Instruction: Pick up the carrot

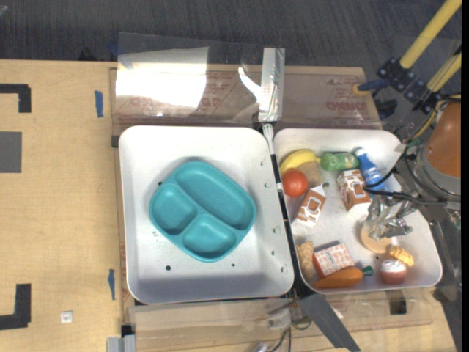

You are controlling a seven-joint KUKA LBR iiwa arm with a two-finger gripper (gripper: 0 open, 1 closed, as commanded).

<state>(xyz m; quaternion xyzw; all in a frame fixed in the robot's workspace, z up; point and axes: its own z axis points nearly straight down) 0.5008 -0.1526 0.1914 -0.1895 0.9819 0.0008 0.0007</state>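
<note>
- The carrot (339,277) lies at the near edge of the right bin (432,270), its long axis running left to right, close to level; the green top (366,270) points right and the orange tip points left.
- Touching it on the far side stands a small red-and-white carton (332,257); its print is too small to read. Just left of that sits a small tan food piece (305,256).
- To the right of the carrot sit a red-and-white round toy (393,270) and, beyond it, a yellow-orange piece (401,254).
- The left bin (139,270) holds a teal tray (202,209) with 3 compartments.
- The pincer (387,224) is low over the right part of the right bin, above a tan disc (370,240); whether it is apart or together cannot be told.
- Farther in: 2 more small cartons (312,207) (353,189) with unreadable print, a red tomato (295,184), a yellow banana (298,158), a green item (337,160) and a blue bottle (368,169).
- On the counter (51,196), clear sheeting (168,90) lies beyond the bins; red lettering on the brown board there is illegible.
</note>
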